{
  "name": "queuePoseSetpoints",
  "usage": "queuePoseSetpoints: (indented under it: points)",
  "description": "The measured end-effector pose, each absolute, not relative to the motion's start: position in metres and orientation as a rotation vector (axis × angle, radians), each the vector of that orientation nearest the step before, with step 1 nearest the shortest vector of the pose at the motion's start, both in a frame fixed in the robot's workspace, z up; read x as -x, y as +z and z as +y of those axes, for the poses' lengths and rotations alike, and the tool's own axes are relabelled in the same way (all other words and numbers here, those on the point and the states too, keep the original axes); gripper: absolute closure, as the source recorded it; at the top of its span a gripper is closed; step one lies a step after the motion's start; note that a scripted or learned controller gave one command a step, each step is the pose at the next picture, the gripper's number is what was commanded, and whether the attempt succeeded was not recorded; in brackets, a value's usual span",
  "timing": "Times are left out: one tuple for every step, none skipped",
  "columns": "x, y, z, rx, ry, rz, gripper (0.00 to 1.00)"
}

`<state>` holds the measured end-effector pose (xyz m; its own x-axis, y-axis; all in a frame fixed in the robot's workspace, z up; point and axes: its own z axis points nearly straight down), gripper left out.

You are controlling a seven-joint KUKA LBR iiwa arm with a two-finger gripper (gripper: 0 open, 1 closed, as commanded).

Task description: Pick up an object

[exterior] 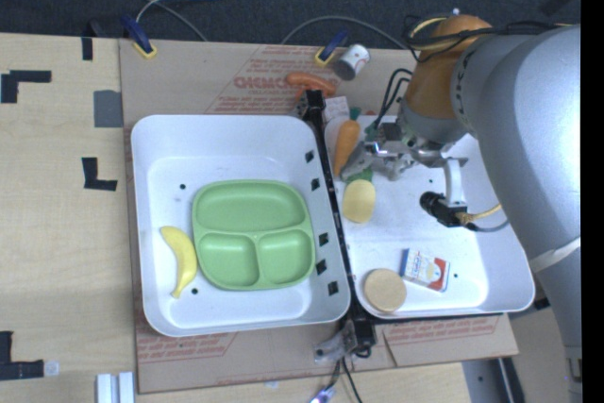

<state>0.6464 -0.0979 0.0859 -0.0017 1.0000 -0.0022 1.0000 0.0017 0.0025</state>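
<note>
Orange plastic carrot (345, 144) and pale yellow lemon (359, 201) crowd the right white bin (472, 283) against its left wall, so the gripper (363, 163) hangs just over them, finger spread impossible to tell.

Arm (528, 127) cut off at right edge; hides right bin's (472, 297) far corner. End effector (370, 163) fingers unclear.

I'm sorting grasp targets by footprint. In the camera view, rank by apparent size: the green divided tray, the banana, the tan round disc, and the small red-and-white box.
1. green divided tray, by far the largest
2. banana
3. tan round disc and small red-and-white box: they look alike in size, so I leave them unranked.
</note>
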Motion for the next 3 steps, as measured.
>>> queuePoseSetpoints:
  points:
    - [-0.669,0.085,-0.099,-2.217,0.001,2.223,0.0]
    - [-0.669,0.096,-0.099,-2.215,-0.002,2.223,1.0]
    - [-0.669,0.096,-0.102,-2.215,-0.006,2.218,0.0]
